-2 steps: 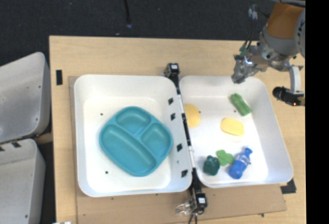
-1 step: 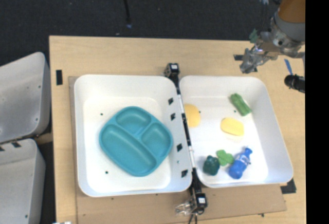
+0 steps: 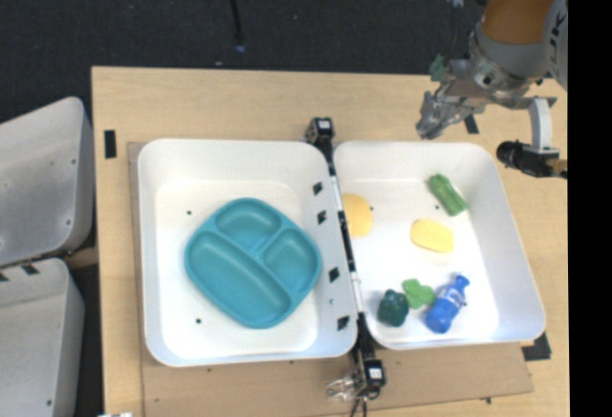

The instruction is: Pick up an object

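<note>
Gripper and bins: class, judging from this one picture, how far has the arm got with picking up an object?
Done: nothing lifted yet. The green block, two yellow pieces, blue bottle and dark green toy all lie in the right bin; the teal tray lies in the left bin.
In hand: the gripper hangs above the right bin's far rim, nothing seen between its fingers.
Left: descend, grasp, lift.
</note>
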Available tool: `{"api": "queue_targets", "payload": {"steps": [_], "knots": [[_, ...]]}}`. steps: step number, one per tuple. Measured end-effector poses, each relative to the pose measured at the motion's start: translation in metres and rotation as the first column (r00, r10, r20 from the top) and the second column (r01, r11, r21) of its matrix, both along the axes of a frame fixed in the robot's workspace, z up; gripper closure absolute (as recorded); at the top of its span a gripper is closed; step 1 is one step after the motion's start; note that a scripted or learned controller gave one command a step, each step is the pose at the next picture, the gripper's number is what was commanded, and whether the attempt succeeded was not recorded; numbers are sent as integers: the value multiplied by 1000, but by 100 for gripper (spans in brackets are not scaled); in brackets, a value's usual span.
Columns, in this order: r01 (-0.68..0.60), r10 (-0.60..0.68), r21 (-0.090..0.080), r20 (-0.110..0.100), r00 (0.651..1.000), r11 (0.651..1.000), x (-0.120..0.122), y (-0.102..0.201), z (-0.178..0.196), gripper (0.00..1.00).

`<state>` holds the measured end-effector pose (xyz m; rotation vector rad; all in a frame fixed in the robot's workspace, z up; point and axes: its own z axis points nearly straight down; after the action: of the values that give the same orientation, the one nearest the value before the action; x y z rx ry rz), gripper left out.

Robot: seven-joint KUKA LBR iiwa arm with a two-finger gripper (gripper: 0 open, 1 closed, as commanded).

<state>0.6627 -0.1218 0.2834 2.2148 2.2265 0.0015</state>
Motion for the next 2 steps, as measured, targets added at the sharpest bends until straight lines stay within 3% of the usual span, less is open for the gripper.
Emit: {"api": "queue_targets", "payload": {"steps": [2], "knots": [[-2,2,1,0,1000,1000,-7,106,-10,100]]}}
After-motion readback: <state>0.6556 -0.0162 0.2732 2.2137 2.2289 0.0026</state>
